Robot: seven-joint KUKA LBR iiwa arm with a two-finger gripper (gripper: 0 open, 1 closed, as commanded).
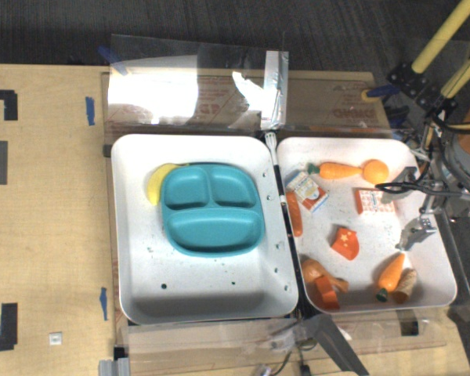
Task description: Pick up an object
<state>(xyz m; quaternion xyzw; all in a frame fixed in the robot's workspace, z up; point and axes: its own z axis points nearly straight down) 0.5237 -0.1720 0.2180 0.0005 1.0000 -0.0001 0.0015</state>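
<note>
listing contents, bench with two white bins side by side.

left bin [133,288]: one teal divided plate [213,208], three compartments, lying flat near the middle; a yellow object [157,180] tucked partly under its upper-left edge, mostly hidden.

right bin [442,288]: a long orange carrot [338,171] along the upper wall, with a round orange ball [375,168] touching its right end; a small white-and-blue packet [308,189] just below the carrot's left end; a narrow orange-red stick [295,215] along the left wall; a red-and-white carton [371,200] right of centre; a red wedge-shaped piece [345,243] near the middle; a second carrot [390,273] at lower right, tilted, with a tan object [406,282] touching it; a brown and orange cluster [321,283] in the lower-left corner, parts too small to tell apart.

gripper [413,235]: over the right side of the right bin, above the tilted carrot and apart from it. fingers slightly parted, nothing visible between them.
</note>
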